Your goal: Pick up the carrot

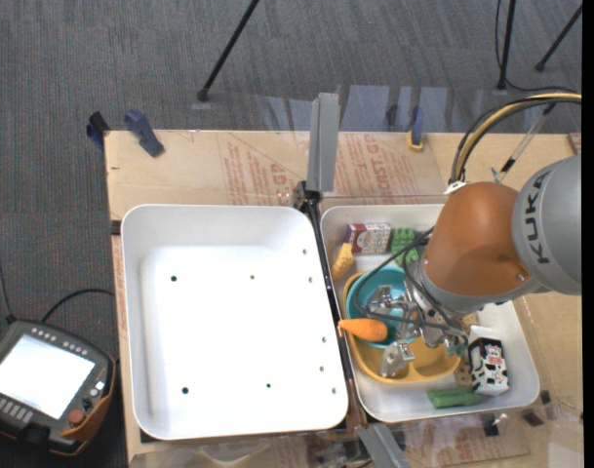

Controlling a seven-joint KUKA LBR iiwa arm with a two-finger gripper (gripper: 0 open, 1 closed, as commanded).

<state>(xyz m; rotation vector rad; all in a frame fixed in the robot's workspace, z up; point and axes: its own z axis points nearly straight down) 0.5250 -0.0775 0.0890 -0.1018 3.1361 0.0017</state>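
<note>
Light is even and fairly bright, falling from above. The left bin [228, 320] is the brightest surface, nearly washed out across its floor, with a soft grey shadow along its inner left and near walls. The orange band [477, 242] of the arm, right of that bin, carries a gentle sheen. The carpet beyond the bin looks dim and grainy. Focus is slightly soft overall, and small items right of the bin blur together.

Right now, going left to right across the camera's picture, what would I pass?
Handheld screen on the floor → left white bin → carrot → tool → little cow-print carton.
</note>
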